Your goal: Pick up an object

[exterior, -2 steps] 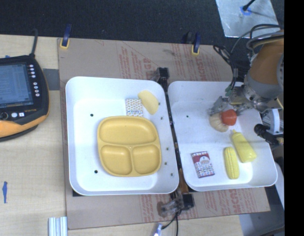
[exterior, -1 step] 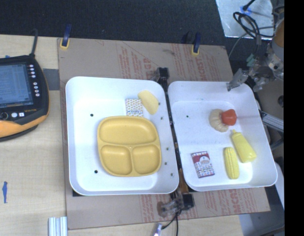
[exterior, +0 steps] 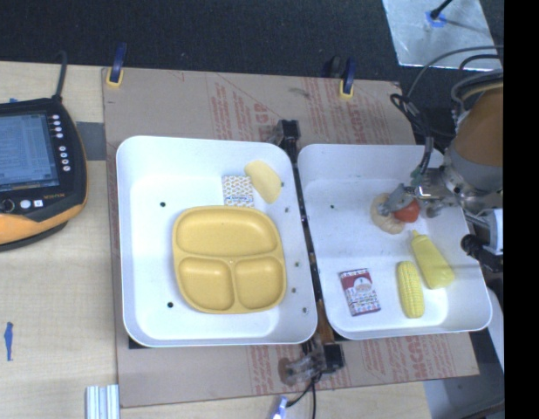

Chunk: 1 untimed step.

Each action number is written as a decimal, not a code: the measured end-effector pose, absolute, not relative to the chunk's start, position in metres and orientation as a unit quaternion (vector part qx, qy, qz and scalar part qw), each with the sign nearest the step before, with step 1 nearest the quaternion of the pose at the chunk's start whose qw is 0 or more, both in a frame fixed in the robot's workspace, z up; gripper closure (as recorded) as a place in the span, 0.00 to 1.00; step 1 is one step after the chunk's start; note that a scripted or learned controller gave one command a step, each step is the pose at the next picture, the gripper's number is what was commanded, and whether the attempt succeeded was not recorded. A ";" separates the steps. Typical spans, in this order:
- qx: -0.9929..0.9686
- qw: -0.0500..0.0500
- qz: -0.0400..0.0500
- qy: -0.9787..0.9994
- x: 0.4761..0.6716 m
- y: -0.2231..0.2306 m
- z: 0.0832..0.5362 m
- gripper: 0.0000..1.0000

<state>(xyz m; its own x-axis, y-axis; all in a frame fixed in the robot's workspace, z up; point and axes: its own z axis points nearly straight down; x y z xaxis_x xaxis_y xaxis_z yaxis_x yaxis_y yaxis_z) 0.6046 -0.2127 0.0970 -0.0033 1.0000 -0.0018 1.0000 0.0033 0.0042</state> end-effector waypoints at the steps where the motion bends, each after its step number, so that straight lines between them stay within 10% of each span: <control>1: 0.706 0.000 0.000 0.709 0.653 -0.212 0.204 0.00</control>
